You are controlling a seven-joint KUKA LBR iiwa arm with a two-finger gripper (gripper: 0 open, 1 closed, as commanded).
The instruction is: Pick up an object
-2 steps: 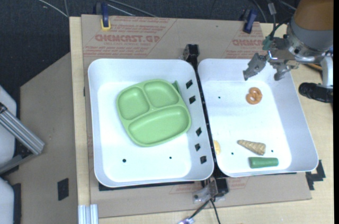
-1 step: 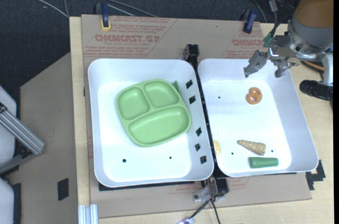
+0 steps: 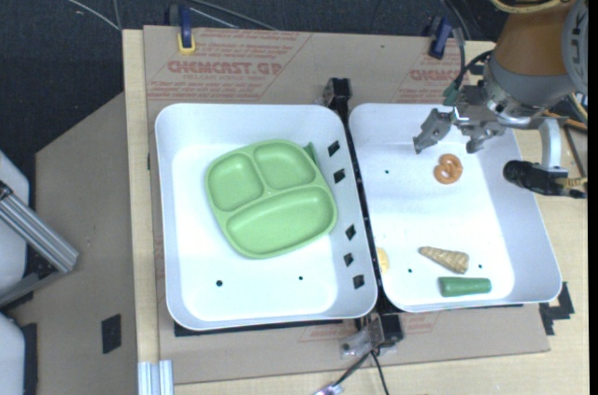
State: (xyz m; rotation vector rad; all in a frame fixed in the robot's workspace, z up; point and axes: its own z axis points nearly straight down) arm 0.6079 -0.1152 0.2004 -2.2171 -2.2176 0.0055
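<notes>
**Inspector A:** Two shallow white bins were recorded side by side on the bench (image 3: 280, 342), the left bin (image 3: 177, 225) and the right bin (image 3: 523, 244). What was obscured?

**Inspector B:** The arm (image 3: 542, 20) was cut off at the right edge, so its upper links could not be assessed. A small yellow item (image 3: 382, 260) at the right bin's left wall was partly hidden by the rim and could not be identified.

**Inspector A:** And the gripper (image 3: 458, 134)?

**Inspector B:** It was seen over the far part of the right bin, its two grey fingers spread apart with nothing between them.

**Inspector A:** The objects to be picked?

**Inspector B:** A small orange ring-shaped piece (image 3: 448, 169), pretzel-like, was noted just below the gripper, apart from the fingers. A tan ridged cone (image 3: 445, 259) lay on its side near the bin's near edge, and a smooth green cylinder (image 3: 464, 287) was found just beside it, closer to the rim.

**Inspector A:** The left bin?

**Inspector B:** A light green plastic divided plate (image 3: 271, 197), rounded, with three compartments, was recorded lying flat at its centre.
</notes>
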